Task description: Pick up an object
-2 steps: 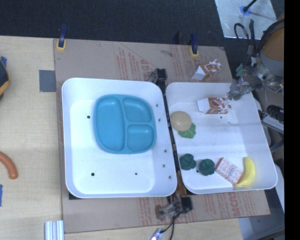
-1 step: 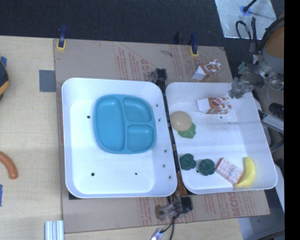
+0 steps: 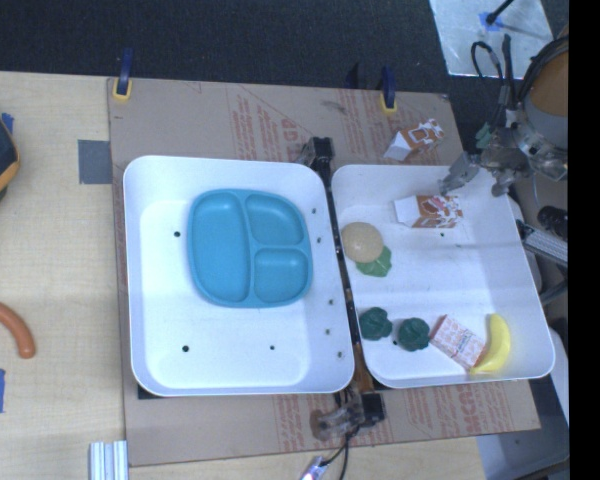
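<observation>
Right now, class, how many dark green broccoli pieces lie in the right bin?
2. One broccoli piece lies near the right bin's front-left corner; the second broccoli piece sits just to its right, beside a small packet. None looks hidden.

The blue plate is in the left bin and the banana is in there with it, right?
Not quite. The blue plate does sit in the left bin, but the banana is in the right bin, down in its near right corner beside a small packet. The camera view shows this.
</observation>
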You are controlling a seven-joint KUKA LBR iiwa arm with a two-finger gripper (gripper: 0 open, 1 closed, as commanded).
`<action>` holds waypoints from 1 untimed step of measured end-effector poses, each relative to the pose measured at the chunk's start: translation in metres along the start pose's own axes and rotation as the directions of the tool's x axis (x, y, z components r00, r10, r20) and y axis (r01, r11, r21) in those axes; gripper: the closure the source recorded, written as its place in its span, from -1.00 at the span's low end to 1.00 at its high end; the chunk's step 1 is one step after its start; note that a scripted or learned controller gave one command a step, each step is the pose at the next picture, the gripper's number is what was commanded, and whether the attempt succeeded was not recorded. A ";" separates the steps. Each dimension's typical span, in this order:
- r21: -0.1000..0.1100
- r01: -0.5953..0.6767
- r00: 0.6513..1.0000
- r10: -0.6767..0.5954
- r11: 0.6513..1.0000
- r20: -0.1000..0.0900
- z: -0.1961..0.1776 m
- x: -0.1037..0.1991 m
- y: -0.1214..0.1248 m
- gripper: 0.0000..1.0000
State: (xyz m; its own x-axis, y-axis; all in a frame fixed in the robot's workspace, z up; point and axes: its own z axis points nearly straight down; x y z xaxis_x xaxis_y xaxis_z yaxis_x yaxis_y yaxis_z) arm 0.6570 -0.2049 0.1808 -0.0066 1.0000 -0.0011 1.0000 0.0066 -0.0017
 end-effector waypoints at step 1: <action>-0.010 -0.002 1.000 0.002 1.000 0.001 0.069 -0.007 0.003 -1.00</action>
State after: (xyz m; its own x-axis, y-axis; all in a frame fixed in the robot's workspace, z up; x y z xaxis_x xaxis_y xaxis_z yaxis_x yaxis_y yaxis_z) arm 0.6600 -0.2117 0.1116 -0.0047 1.0000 -0.0024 1.0000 0.0047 0.0082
